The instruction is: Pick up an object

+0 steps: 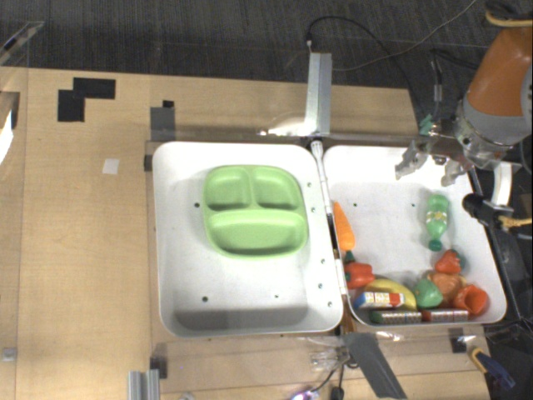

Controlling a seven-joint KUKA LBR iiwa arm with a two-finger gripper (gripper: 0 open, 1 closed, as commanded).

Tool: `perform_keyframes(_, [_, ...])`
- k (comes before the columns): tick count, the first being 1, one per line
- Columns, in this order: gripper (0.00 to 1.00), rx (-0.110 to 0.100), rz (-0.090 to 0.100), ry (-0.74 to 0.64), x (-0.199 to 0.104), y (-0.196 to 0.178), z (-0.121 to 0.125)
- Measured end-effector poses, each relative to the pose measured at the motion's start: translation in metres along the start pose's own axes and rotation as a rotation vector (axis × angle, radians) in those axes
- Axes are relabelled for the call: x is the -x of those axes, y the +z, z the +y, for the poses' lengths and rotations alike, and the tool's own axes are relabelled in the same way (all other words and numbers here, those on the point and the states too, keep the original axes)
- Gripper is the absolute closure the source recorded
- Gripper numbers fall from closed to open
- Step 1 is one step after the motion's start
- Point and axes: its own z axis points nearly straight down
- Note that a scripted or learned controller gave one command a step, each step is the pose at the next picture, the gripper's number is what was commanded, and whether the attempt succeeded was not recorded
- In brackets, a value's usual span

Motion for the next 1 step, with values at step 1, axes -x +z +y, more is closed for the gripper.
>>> perform_keyframes(1, [0.0, -0.001, -0.002, 0.023, 0.0462, 0.0309, -0.0165])
